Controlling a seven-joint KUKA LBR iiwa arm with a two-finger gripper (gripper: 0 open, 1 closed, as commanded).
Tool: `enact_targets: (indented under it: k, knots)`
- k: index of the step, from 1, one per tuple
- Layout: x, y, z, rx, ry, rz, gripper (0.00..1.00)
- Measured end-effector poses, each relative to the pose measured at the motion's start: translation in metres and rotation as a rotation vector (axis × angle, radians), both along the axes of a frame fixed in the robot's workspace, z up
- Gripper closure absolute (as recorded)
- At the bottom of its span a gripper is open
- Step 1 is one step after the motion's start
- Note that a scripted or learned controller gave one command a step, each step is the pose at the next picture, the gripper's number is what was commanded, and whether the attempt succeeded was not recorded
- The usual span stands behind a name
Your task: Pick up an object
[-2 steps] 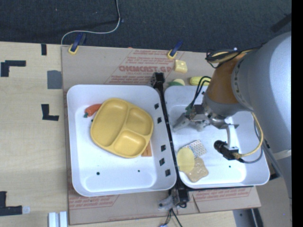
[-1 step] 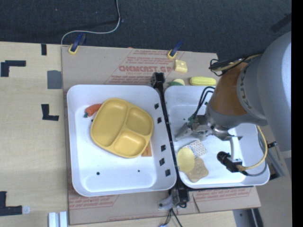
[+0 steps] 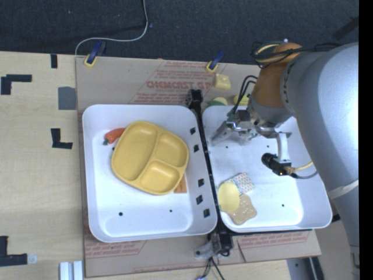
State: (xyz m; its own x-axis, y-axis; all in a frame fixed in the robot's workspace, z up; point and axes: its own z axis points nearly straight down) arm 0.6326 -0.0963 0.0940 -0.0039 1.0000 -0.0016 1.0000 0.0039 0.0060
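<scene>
In the camera view my gripper (image 3: 228, 130) reaches down into the back left part of the right bin (image 3: 303, 212), its metal fingers (image 3: 219, 134) spread apart with nothing between them. A yellow-green object (image 3: 218, 102) lies just behind the gripper at the bin's back rim. Near the right bin's front left lie a round yellow piece (image 3: 229, 196), a tan cracker-like piece (image 3: 243, 212) and a small grey patterned piece (image 3: 243, 183). The left bin (image 3: 134, 223) holds a yellow divided plate (image 3: 150, 157) with an orange carrot-like item (image 3: 114, 135) poking out behind it.
A yellow block (image 3: 222, 81) sits on the cardboard behind the right bin. A black cable plug (image 3: 275, 163) hangs over the right bin's middle. The grey arm (image 3: 329, 115) covers the bin's right side. Black clips (image 3: 199, 150) run along the divider between bins.
</scene>
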Motion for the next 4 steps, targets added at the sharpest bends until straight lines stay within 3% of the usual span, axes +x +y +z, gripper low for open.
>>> enact_targets:
  k: [1,2,3,4]
  knots:
    - [0.013,0.054,0.097,0.003,-0.004,0.004,0.0]
    - [-0.052,0.048,0.09,0.001,0.011,-0.005,0.0]
    - [-0.02,-0.006,-0.014,-0.002,0.003,-0.007,0.0]
    - [0.025,0.004,-0.01,0.001,0.004,-0.001,0.0]
